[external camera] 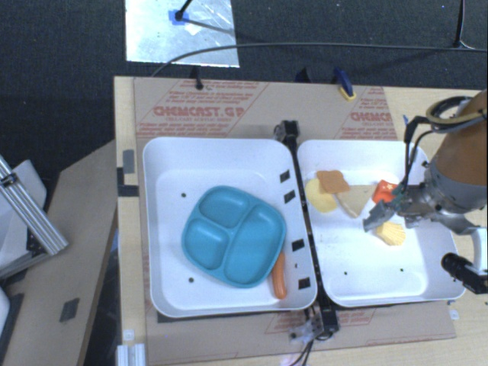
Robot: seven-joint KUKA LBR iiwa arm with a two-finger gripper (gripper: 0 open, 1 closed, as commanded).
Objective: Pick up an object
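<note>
I read the end effector [379, 221] low in the right bin [366, 287]; finger state I cannot tell. Pale yellow piece [393, 234] lies just right-below it, nearly touching.

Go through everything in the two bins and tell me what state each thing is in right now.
Blue divided plate: flat in the left bin, compartments bare.
Orange sausage: lying beside the plate's right edge.
Yellow round piece: resting in the right bin.
Brown piece: lying by the yellow round piece.
Pale wedge: lying flat.
Yellow chunk: under the pincer.
</note>
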